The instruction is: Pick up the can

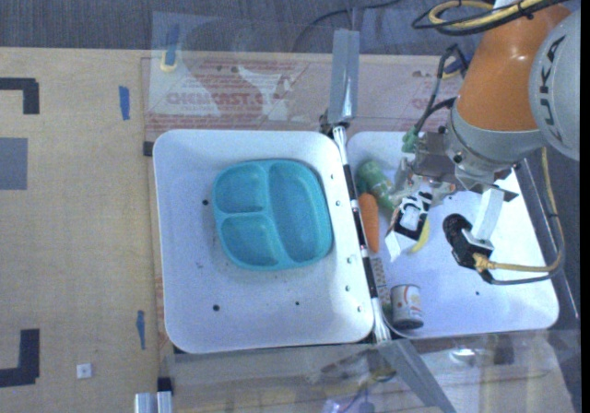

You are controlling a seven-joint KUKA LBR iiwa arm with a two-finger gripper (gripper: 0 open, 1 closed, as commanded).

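The can (406, 305) lies in the right bin (516, 296), down in its near-left corner at about seven o'clock, hard against the wall shared with the left bin (184, 218). It appears tipped on its side, pale with a dark band, and nothing is touching it. At twelve o'clock from the can, along the same wall, lies a carrot (369, 220), and above that a green item (373, 176). A yellow piece (422, 234), possibly a banana, sits just right of the carrot. The gripper (419, 194) hangs over this cluster at the bin's ten o'clock, well apart from the can; its underside is masked by the wrist and clutter, so I cannot tell its opening, and nothing can be confirmed in it. The left bin holds a blue divided plate (274, 215). Assessment: pick not yet begun on the can. Risks: the can's corner position leaves little room on the wall side, so a jaw may strike the rim or wall; a round body on its side may roll or squirt out under closing; a descent from the present position would meet carrot or banana instead.
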